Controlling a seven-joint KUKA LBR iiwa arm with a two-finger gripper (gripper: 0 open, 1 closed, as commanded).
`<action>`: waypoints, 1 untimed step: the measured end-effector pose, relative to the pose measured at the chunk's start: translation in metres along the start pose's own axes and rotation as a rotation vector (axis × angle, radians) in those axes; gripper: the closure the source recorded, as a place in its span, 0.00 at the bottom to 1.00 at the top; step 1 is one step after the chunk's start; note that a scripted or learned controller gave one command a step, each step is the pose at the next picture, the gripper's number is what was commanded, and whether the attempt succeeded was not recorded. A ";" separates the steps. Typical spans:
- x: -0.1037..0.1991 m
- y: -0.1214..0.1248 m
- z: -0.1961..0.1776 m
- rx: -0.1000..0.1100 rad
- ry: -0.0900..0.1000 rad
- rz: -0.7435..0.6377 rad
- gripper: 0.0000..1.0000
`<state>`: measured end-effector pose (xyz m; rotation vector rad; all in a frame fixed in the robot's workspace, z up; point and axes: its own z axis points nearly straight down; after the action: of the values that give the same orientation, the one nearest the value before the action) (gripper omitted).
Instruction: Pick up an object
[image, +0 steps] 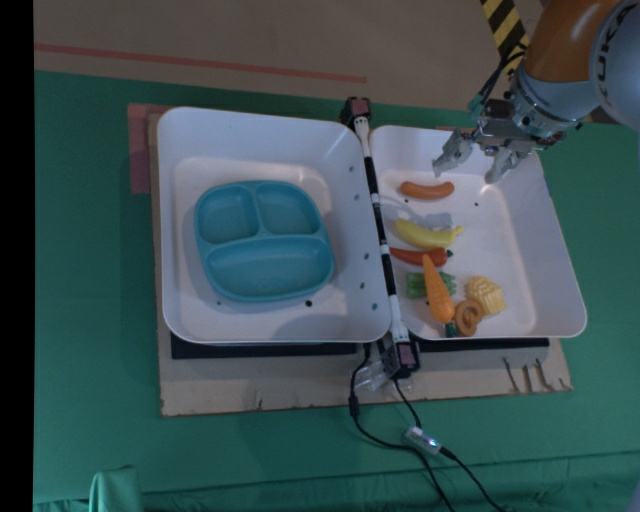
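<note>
The right bin (545, 255) holds several toy foods: an orange sausage (427, 189), a yellow banana (428, 234), a red chili (417, 256), an orange carrot (436, 288), a yellow corn piece (485, 294) and a small pretzel ring (468, 317). My gripper (476, 161) hangs over the far part of this bin, above and just right of the sausage. Its two fingers are spread apart and nothing is between them.
The left bin (180, 150) carries a teal divided plate (263, 241). A black-and-white divider bar (378, 225) runs between the bins. Cables (420, 440) trail from the front of the cardboard base over the green cloth.
</note>
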<state>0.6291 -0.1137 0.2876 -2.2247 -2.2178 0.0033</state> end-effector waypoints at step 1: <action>0.016 -0.005 0.098 -0.002 0.000 0.001 0.00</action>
<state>0.6245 -0.0975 0.1892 -2.2264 -2.2184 0.0010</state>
